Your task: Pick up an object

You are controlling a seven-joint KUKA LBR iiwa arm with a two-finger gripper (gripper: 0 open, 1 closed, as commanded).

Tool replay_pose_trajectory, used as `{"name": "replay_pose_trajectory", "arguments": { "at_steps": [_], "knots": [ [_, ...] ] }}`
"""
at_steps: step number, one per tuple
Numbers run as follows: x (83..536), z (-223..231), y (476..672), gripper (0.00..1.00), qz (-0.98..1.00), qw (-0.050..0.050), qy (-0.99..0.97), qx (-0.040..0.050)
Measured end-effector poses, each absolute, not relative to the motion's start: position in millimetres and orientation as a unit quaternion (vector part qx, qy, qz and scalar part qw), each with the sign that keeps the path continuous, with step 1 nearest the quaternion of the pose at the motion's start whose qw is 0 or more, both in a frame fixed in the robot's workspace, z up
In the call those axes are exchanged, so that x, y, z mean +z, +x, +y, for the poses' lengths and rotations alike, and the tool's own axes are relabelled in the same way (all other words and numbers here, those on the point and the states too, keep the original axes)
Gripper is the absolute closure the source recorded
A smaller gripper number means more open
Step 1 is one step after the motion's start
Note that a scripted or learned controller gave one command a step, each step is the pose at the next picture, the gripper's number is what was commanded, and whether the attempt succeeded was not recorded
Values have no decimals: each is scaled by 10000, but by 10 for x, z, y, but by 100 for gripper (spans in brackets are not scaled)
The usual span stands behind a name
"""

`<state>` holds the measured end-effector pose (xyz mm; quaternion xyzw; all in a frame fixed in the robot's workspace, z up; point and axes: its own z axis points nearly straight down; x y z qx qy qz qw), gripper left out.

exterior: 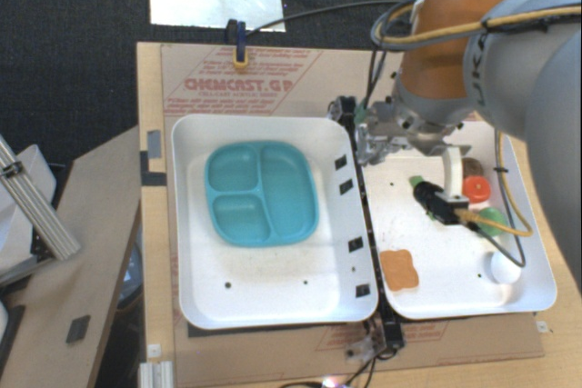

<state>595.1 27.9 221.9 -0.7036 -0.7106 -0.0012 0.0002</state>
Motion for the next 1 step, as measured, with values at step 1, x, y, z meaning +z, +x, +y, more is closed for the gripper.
{"name": "replay_pose_trajectory", "arguments": {
  "at_steps": [1],
  "knots": [
    [2166,749,6169,100,-7105,-4,-7037,-18]
  ]
}}
